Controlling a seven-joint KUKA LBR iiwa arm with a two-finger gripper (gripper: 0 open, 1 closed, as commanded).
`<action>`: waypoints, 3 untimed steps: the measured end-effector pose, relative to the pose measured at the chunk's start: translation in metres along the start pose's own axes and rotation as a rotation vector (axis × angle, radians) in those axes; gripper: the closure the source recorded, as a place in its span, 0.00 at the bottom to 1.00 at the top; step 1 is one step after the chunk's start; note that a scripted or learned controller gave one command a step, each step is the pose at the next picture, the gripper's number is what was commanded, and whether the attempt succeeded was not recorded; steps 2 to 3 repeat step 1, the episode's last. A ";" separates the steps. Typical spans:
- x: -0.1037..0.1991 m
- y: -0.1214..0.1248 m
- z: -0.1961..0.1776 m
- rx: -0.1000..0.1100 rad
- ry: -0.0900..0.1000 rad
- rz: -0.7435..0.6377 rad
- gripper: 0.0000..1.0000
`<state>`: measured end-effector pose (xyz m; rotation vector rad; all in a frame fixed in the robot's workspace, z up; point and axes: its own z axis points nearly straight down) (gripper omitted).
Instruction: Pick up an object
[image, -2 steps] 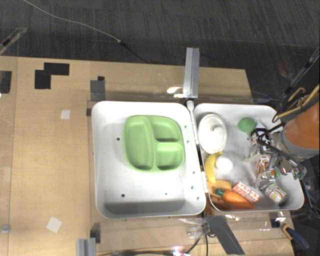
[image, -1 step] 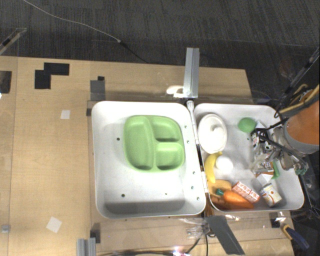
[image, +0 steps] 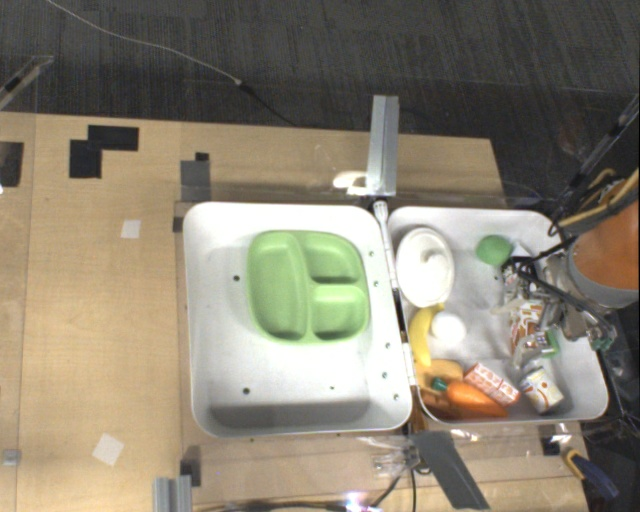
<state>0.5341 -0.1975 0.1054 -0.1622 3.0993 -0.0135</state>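
Two shallow white bins sit side by side on the wooden table (image: 90, 330); the left bin (image: 215, 390) carries a green divided tray (image: 305, 285), lying flat near its middle; the right bin (image: 590, 395) is crowded. Taking the white bowl (image: 425, 265) at that bin's upper left as landmark: a green ball (image: 492, 249) lies to its right, apart from it; a banana (image: 421, 338) lies just below it, with a small white ball (image: 447, 328) touching the banana's right side; further below, an orange carrot-like piece (image: 470, 400) and a red-and-white packet (image: 492, 382) lie along the bin's lower wall; a small white carton (image: 541, 390) stands to their right. The arm (image: 605, 255), grey with an orange band, comes in far right of the bowl and is cut off by the frame edge; its pincer (image: 527, 312) hangs over the bin's right half amid dark cables and a crinkled wrapper; whether its tips are spread or pressed together cannot be told; the clutter hides them, and no object is plainly seen between them.
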 end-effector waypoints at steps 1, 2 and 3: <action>0.023 0.015 0.013 -0.001 0.016 0.201 0.00; 0.023 0.015 0.013 -0.001 0.016 0.201 0.00; 0.023 0.015 0.013 -0.001 0.016 0.201 0.00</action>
